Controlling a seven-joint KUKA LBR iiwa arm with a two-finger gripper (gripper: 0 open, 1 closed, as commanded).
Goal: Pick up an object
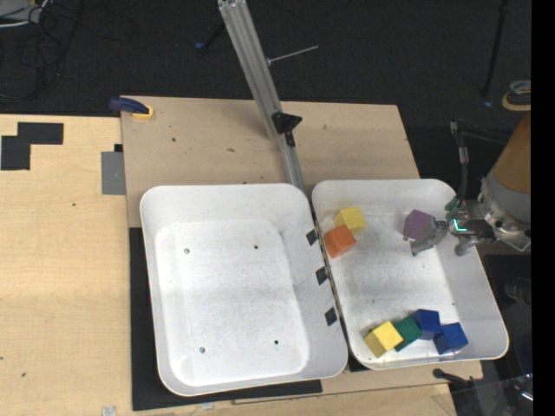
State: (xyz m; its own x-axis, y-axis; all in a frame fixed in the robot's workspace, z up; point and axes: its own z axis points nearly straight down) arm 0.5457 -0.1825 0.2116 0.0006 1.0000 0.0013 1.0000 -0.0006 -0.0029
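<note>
**Two white bins, with coloured blocks in the right one**

Two shallow white plastic bins sit side by side on a pale wooden bench. The left bin (173,206) holds no blocks. The right bin (390,189) holds three groups of small blocks.

Near its upper left corner, a yellow cube (351,218) and an orange cube (339,241) touch each other, yellow farther from the camera.

Along the lower edge lies a tight row: a yellow block (382,337), a green block (407,330), and two blue blocks (427,321) (450,338). The row's long axis runs roughly left to right.

A small purple cube (419,224) sits apart in the upper right part of the bin, turned so one corner points toward the camera. It has no clear long axis.

The grey arm's two-finger gripper (425,243) reaches in from the right, with a fingertip just below and beside the purple cube. Whether the jaws are open or closed cannot be told, and the cube is not visibly between them.

A slanted aluminium rail (256,59) rises behind the bins
</note>
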